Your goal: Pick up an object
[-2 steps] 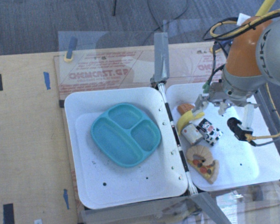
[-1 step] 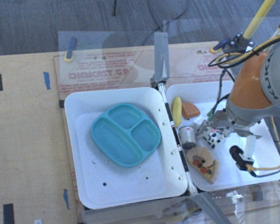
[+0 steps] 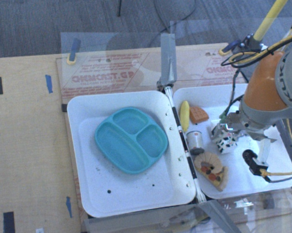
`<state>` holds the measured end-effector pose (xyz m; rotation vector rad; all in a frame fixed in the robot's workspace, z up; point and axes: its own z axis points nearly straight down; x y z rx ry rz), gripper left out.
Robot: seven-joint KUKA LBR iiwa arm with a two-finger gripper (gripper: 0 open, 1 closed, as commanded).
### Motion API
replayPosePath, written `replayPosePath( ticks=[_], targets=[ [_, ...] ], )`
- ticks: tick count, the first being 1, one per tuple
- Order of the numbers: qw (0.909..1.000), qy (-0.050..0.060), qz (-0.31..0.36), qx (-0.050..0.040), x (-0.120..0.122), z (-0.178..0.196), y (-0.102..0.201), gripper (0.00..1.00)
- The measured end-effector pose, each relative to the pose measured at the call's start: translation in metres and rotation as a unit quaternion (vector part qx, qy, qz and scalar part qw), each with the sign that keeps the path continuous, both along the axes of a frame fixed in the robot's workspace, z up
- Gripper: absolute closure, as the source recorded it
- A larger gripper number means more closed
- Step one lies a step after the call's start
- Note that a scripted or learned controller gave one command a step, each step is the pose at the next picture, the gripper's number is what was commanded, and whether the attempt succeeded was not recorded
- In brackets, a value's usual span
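in the right bin [image 3: 288, 177], the gripper [image 3: 224, 134] hangs low over a small black-and-white spotted toy [image 3: 226, 143], which lies directly under its tip and seems to touch it; whether the fingers are apart or closed i cannot tell. nearby lie a banana [image 3: 185, 115], a metal can [image 3: 194, 141] and a pizza slice [image 3: 211, 169]. a teal divided plate [image 3: 131, 139] sits in the left bin [image 3: 92, 194].

Grey arm [image 3: 278, 84] reaches in from right, pincer [image 3: 223, 132] lowered.
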<state>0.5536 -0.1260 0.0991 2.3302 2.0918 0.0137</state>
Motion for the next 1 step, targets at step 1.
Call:
replayPosePath(
  ticks=[1],
  targets=[
    [0.9970, 0.006, 0.077, 0.0000, 0.0485, 0.1138, 0.0605, 1.00]
  ],
)
